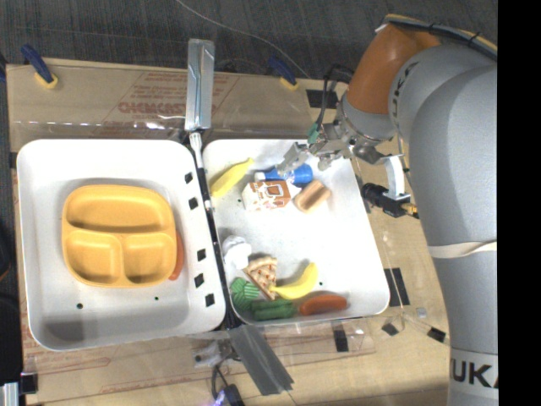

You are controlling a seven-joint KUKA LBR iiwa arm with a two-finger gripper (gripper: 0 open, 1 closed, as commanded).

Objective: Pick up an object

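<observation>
Blue object [297, 174] partly hidden under gripper [303, 154]; I can't tell jaw state. Carton [268, 194], bread roll [312, 196], banana [230, 177] crowd it.

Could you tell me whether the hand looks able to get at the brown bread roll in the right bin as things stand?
Probably yes. The hand hangs over the right bin's upper part, close beside the bread roll, which lies on open bin floor with nothing on top; the small carton sits just apart to one side.
</observation>
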